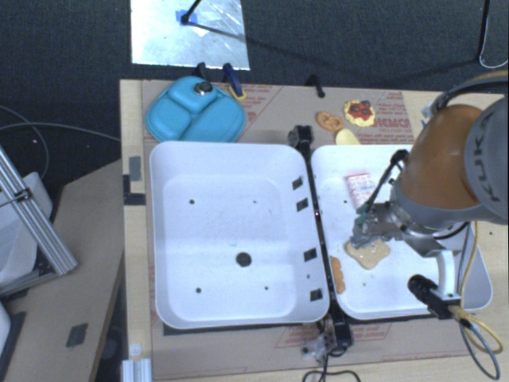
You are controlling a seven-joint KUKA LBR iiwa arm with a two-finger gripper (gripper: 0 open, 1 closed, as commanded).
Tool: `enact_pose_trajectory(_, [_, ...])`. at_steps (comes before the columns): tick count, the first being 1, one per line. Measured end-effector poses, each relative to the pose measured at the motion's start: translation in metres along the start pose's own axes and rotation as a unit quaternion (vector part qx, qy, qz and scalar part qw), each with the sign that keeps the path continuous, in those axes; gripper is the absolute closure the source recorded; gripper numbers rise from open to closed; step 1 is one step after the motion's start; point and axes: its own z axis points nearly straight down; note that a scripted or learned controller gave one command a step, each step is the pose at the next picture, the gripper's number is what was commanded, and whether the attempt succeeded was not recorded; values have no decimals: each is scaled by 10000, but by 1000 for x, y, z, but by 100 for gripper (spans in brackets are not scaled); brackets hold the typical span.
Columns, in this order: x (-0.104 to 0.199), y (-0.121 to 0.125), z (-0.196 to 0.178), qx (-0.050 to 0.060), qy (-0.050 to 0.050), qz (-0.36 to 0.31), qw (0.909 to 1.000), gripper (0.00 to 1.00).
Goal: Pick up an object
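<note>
The gripper [367,233] was parked low in the right bin [445,299], right on the toast slice [369,253] at its 6 o'clock. Whether its fingers were spread couldn't be told, tbh. A small packet [359,187] was seen at 12 o'clock.

Two white bins [231,161] are sitting on tan cardboard; a blue plate [195,111] is lying far left; a beige toast piece [368,253] and red-and-white packet [360,187] are lying right.
</note>
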Motion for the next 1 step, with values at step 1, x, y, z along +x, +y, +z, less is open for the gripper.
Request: enact_pose_trajectory(1, [176,62,-93,-54,34,-68,10000,100])
